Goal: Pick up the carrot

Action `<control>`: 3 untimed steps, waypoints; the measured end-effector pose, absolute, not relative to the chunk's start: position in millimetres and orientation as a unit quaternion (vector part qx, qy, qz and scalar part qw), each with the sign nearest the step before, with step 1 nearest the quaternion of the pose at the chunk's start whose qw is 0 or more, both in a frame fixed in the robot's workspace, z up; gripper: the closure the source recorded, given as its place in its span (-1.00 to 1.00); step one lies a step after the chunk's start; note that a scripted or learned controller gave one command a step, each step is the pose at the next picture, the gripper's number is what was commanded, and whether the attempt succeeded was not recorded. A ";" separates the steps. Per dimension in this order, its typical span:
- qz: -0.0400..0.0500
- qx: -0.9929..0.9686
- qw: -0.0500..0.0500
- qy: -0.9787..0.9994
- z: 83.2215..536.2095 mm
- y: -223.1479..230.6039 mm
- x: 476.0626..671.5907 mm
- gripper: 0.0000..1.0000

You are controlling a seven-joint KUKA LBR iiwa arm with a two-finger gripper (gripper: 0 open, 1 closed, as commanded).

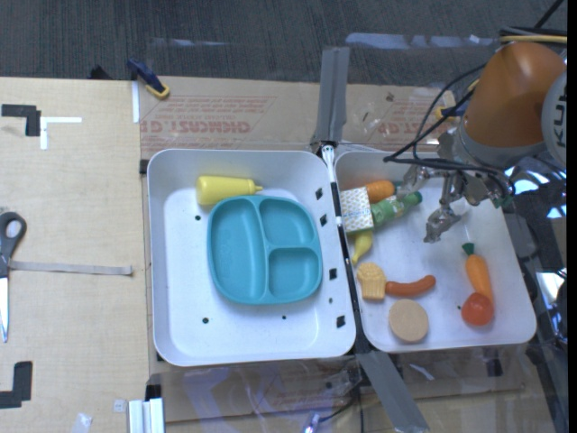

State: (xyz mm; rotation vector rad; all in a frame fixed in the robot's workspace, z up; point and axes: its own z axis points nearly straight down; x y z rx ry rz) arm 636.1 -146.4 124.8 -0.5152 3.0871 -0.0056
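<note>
In the right bin (514, 327), carrot (478, 272) lies at tool's (439, 226) four o'clock, just beside tomato (477, 309). Tool state: cannot tell. Best to descend centred, across carrot's width, clear of tomato.

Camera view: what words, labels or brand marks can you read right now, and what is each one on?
"KU": dark letters on the arm's pale housing, cut off by the frame edge.
Red print on the cardboard sheet behind the bins: upside down and too blurred to read.
Patterned packet in the right bin: its markings are too small to read.
</note>
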 end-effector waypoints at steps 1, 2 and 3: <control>-0.001 -0.336 0.003 0.942 104.2 -193.9 588.5 -1.00; 0.007 -0.457 0.011 0.889 100.8 -202.0 587.0 -1.00; 0.001 -0.542 0.020 0.840 102.7 -196.8 558.6 -1.00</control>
